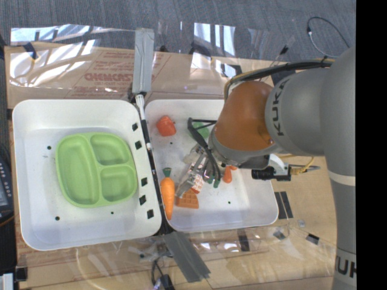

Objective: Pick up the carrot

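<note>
Inspecting the right bin (260,207): the carrot (168,195) lies flat against the bin's left wall, beside the divider that separates it from the left bin (30,162). It runs roughly along that wall, green stub at the far end and pointed tip toward the near edge. It is orange, tapered, smooth and evenly coloured, and looks like a moulded toy rather than produce.

Handling, as a judgement: likely light and rigid, with a slick rounded surface that could roll or squirt out of a pinch. The thicker upper half, just below the green top, offers the best purchase, with the jaws closing across its width. The wall on its left leaves little room for a finger on that side, so the approach will be tight.

The jaws (196,177) hang over the middle of the right bin, just right of the carrot and apart from it. Whether they stand open or closed cannot be told; the metal parts there are cluttered and part hidden by the orange band (242,116). Nothing is visibly held.

Other contents noted: an orange waffle-like piece (188,200) close beside the carrot's lower end, a red tomato-like item (166,126) toward the far wall, a small orange item (228,175) near the wrist. A green divided plate (97,169) sits in the left bin.
</note>
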Tool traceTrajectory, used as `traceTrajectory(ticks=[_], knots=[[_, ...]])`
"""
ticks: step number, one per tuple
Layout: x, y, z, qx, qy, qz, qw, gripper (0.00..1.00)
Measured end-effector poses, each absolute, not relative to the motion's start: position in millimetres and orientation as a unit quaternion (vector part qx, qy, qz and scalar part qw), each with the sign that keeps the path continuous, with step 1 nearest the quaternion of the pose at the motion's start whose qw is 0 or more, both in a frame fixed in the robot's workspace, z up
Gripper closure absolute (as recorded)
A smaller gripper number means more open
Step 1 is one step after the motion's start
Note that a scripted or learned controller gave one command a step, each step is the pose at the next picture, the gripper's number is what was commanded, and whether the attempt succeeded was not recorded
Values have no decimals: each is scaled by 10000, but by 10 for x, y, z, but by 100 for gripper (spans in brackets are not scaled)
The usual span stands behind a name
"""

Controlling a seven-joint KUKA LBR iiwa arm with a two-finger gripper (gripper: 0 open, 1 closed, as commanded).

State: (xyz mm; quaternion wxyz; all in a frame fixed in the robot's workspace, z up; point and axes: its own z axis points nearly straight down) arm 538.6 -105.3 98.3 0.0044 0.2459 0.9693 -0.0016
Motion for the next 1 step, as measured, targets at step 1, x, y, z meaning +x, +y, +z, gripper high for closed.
traceTrajectory(ticks=[1], knots=[[5017, -930, 917, 3955, 9185, -1, -11, 0]])
